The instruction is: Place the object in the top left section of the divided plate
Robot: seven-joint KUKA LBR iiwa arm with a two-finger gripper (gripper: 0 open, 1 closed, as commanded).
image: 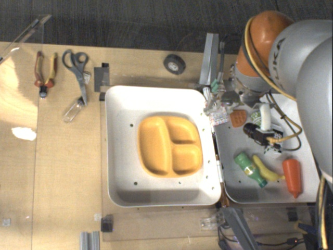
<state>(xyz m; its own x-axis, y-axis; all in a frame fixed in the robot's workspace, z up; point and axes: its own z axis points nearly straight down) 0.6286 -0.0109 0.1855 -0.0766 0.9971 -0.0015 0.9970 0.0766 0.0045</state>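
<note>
A yellow divided plate [169, 144] lies in the middle of the left white bin [125, 186]. It has one long section on the left and two smaller ones on the right. My gripper [213, 99] hangs over the upper left corner of the right bin [234, 189], close to the wall between the bins. A small brown waffle-like piece [238, 119] lies just right of the gripper, apart from it as far as I can see. Lower in the right bin lie a green bottle [250, 169], a yellow banana [266, 170] and an orange-red carrot [292, 177].
Scissors [78, 72] and red-handled pliers [43, 73] rest on the wooden bench to the left of the bins. A roll of black tape [174, 64] sits behind the left bin. The arm covers the upper right of the right bin.
</note>
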